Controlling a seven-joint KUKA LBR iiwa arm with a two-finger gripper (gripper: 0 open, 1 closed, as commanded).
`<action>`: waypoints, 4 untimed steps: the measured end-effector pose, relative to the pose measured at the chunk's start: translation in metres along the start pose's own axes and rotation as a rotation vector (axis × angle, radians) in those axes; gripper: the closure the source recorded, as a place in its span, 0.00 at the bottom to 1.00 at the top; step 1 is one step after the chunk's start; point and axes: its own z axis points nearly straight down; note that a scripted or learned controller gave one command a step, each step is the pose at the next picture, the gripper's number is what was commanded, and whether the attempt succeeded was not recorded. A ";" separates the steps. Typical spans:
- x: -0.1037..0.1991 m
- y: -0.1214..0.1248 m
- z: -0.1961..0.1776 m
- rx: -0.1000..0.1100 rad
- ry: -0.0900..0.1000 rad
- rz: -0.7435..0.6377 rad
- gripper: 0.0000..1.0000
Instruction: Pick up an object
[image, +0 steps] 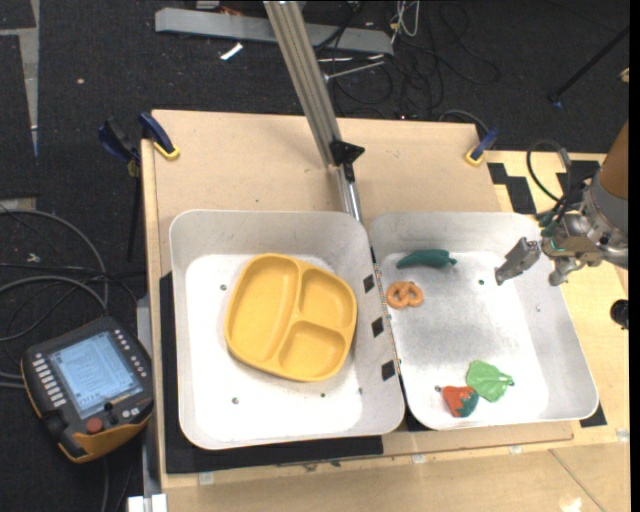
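a handheld controller (85, 385) with a lit screen lies on the dark floor at far left, beside the bench (250, 165). the left bin (200, 290) holds a yellow divided plate (291, 317) with three compartments, lying flat near the bin's middle. the right bin (545, 340) holds four small things — a dark green pepper (427, 260) near its upper left, a brown pretzel (405, 294) just below that, and, near the lower edge, a red-orange piece (460, 400) touching a light green leafy piece (489, 381). at the right bin's upper right edge the gripper (536, 262) hangs with its two fingers spread apart and nothing between them, well apart from every object.
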 end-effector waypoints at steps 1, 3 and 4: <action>0.000 0.000 0.000 0.000 0.000 0.000 0.00; -0.010 -0.002 0.120 0.006 0.001 0.004 0.00; -0.009 -0.002 0.158 0.000 -0.001 0.003 0.00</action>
